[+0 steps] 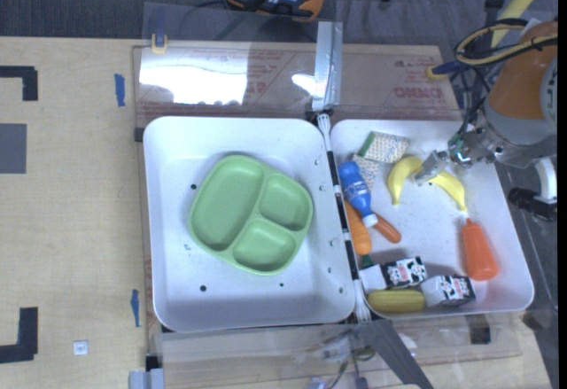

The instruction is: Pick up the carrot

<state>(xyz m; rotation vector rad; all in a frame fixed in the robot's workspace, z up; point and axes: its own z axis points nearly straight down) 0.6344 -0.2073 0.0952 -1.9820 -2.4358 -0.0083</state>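
carrot (479,250) right bin (518,228) | banana (450,186) beside tool (440,164)

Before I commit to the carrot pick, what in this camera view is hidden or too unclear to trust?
- Gripper: small and blurred over the bananas; finger state unreadable.
- Carrot: in plain sight, but its leafy end is too small to make out.
- Orange item by the bin divider: partly covered by the blue bottle; identity unclear.
- Arm: cut off by the right edge.
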